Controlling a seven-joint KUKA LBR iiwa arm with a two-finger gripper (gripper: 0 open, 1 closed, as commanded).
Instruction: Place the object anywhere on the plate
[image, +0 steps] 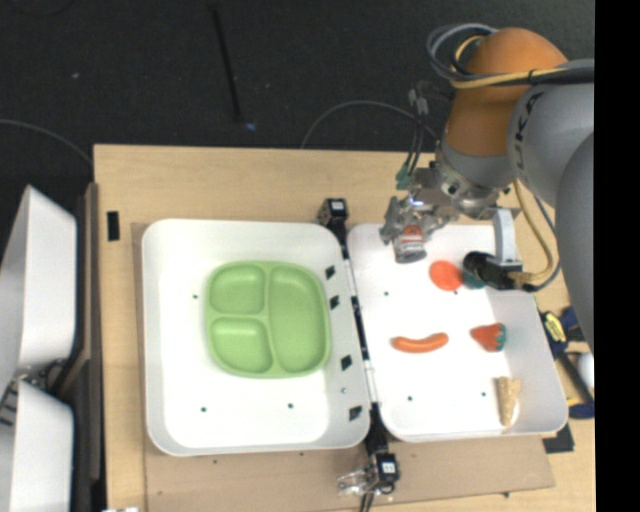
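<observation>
A light green plate (268, 318) with three compartments lies in the left bin (170, 400). In the right bin (440, 400) lie an orange-red sausage (419, 343), a round orange-red piece (445, 274), a red strawberry-like piece (487, 337) and a tan wedge (509, 399). My gripper (408, 243) hangs over the right bin's far left corner, up and to the left of the round piece. I see nothing held between its fingers.
The two bins meet at a ridge with black clips (352, 330). The wooden bench (250, 180) shows behind the bins. A white box (45, 290) stands at the left edge. The arm's orange band (495, 90) rises at the upper right.
</observation>
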